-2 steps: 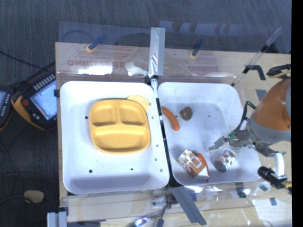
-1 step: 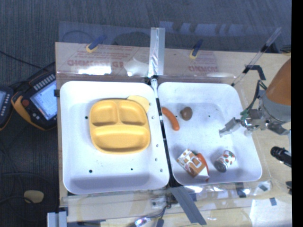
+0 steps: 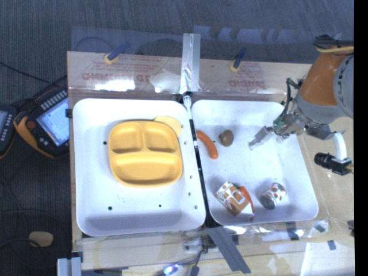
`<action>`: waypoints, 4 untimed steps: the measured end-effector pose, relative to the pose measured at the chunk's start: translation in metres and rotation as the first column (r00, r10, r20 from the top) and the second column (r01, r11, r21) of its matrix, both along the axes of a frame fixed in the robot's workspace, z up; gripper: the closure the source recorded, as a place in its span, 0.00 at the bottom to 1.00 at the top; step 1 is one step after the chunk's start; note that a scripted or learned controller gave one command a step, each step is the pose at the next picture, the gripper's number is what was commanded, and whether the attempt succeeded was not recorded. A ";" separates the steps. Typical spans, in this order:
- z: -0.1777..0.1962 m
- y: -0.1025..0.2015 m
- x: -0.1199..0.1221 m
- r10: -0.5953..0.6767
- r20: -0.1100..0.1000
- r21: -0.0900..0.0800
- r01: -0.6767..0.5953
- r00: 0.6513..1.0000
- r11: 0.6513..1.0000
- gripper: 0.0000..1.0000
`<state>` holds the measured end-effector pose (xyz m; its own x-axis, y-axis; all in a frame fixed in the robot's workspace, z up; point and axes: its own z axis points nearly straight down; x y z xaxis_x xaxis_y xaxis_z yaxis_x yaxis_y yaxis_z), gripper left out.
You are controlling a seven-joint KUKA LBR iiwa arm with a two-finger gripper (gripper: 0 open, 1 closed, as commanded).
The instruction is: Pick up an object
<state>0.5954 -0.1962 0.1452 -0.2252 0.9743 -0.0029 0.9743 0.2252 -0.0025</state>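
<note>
Reaching in from three o'clock, the gripper (image 3: 260,138) hangs over the upper part of the right bin (image 3: 299,171), its fingers slanting down toward eight o'clock; whether they are spread or closed cannot be told from this angle, and nothing is seen between them. Nearest to it, at about nine o'clock and a little apart, lies a small brown round object (image 3: 226,137). Just beyond that, close to the bin's left wall, rests an orange sausage-shaped toy (image 3: 207,144), tilted so its lower end points toward five o'clock. At the bin's six o'clock side sit two more things: a small can (image 3: 273,195) with red and white markings lying on its side, and, to its nine o'clock, a white and orange carton (image 3: 234,199), also lying down. The left bin (image 3: 92,171) touches the right one along their shared edge and carries a yellow divided tray (image 3: 145,153) with three compartments. Behind both bins, at twelve o'clock, a clear panel stands on the worktop (image 3: 126,68). Off the worktop at nine o'clock, an orange and black handheld pendant (image 3: 43,125) lies on the grey floor (image 3: 34,27).
</note>
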 end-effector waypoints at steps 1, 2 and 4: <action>-0.057 0.027 0.033 -0.075 0.010 -0.001 0.075 0.997 0.997 0.00; -0.028 0.075 0.061 0.116 0.001 -0.001 -0.116 0.993 0.993 0.00; -0.056 0.013 -0.071 -0.049 0.011 0.001 0.049 0.999 0.999 0.00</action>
